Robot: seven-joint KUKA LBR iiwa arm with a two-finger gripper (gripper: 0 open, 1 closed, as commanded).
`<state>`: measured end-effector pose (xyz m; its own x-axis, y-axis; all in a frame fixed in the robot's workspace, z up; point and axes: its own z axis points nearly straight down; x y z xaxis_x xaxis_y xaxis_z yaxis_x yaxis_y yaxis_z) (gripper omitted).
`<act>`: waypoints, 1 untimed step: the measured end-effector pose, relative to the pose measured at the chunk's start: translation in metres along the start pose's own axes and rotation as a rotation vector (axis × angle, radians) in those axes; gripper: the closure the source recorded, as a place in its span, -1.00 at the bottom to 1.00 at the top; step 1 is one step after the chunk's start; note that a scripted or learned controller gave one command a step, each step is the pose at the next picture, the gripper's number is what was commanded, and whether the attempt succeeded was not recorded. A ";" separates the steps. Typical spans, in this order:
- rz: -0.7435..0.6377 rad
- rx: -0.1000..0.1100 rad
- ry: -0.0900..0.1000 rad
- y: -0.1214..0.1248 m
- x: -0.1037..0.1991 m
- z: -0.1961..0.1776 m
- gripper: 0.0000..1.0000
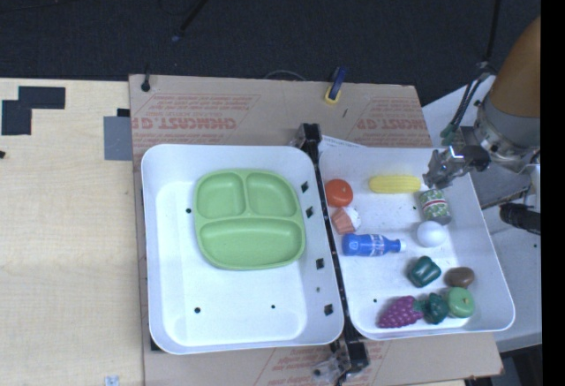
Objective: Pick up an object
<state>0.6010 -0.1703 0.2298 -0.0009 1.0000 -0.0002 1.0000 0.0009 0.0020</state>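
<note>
Gripper [439, 169]: over the right bin [494, 287]; finger state cannot be told. Directly below it, small can [434, 206]; to its left, banana [395, 185].

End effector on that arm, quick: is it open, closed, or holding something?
End effector: cannot be told; it hangs above the small can in the right bin.

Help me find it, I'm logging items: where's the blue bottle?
The blue bottle lies on its side in the right bin, near its left wall, just below the orange tomato, left of the white ball.
</note>
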 end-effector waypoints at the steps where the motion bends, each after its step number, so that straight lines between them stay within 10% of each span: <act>1: -0.001 0.005 0.003 -0.015 0.043 -0.006 1.00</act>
<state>0.5858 -0.1274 0.2361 -0.0021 1.0000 0.0026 1.0000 0.0021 -0.0030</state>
